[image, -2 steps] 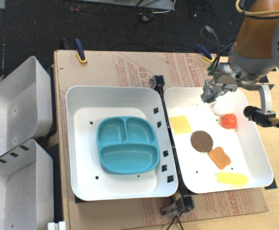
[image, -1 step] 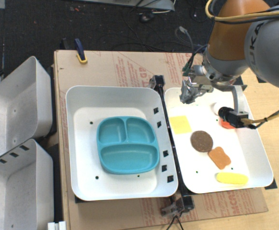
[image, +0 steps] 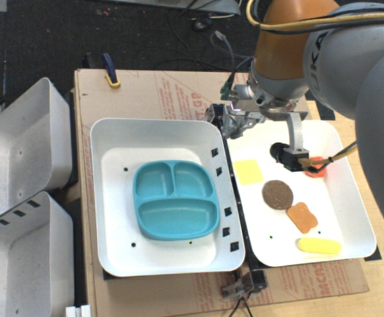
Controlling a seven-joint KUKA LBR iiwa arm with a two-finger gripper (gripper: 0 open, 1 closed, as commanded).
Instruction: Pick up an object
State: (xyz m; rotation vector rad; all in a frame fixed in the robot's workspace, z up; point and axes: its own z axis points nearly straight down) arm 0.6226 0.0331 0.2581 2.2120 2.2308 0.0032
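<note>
Claw [image: 235,120]: I cannot tell its state. Yellow square [image: 248,172] lies near, just below it. Brown disc [image: 277,194] and orange slab [image: 302,217] farther below-right. Teal plate [image: 176,199] below-left.

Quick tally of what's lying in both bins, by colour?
Teal: 1, divided plate, left bin
Yellow: 2, flat square and long piece
Brown: 1, round disc
Orange: 1, toast-shaped piece
Red-orange: 1, small piece, partly hidden
Total: 6

The plate [image: 175,203] is gleaming like smooth plastic; the disc [image: 277,194] is looking matt and rough; the board [image: 169,92] is showing dull cardboard.
</note>
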